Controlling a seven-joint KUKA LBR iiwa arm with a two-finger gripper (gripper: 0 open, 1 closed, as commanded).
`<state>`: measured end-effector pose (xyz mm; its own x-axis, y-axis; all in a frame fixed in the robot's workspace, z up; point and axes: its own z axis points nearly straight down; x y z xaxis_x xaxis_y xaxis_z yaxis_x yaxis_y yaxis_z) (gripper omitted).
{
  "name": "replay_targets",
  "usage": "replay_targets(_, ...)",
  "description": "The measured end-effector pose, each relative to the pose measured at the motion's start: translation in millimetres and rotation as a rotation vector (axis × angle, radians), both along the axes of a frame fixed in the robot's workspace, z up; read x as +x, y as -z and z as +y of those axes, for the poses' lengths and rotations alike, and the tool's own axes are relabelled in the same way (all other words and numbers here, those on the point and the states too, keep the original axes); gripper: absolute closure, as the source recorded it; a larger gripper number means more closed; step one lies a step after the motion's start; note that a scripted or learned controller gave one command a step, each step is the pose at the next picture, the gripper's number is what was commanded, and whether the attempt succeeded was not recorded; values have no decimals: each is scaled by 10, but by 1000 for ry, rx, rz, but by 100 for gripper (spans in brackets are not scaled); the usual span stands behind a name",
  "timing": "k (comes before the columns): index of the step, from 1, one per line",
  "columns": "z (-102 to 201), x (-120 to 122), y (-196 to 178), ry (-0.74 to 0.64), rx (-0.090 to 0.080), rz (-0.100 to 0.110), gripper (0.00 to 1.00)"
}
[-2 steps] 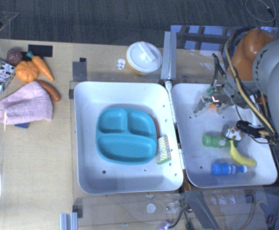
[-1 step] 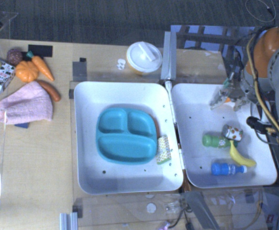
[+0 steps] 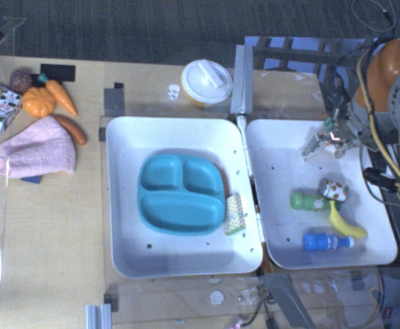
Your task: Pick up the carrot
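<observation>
The right bin (image 3: 282, 249) held, nearest the camera, a blue bottle (image 3: 328, 241) on its side, then a banana (image 3: 344, 223) and a green bottle (image 3: 308, 201), all close together and likely dropped there as pick targets. The left bin (image 3: 121, 252) held a blue tray (image 3: 181, 192) with a patterned sponge (image 3: 234, 213) touching its right edge. Further back, the gripper (image 3: 330, 140) hung over the right bin's far part, fingers apart and holding nothing. The carrot (image 3: 62, 96) lay outside both bins, on the bench at far left beside a small pumpkin (image 3: 38, 101) and above a pink cloth (image 3: 35, 151). Judged: the grasp was not yet begun, the carrot being well apart from the gripper.
</observation>
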<state>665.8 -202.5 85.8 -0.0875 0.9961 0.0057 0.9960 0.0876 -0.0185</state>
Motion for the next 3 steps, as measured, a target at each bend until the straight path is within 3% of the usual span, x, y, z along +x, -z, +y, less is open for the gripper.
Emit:
replay_targets(1, -29, 41, -304, -434, -3, -23, 0)
replay_targets(2, 214, -360, -23, -268, -5, -29, 0)
replay_targets(3, 221, -328, -154, -271, -7, -39, 100)
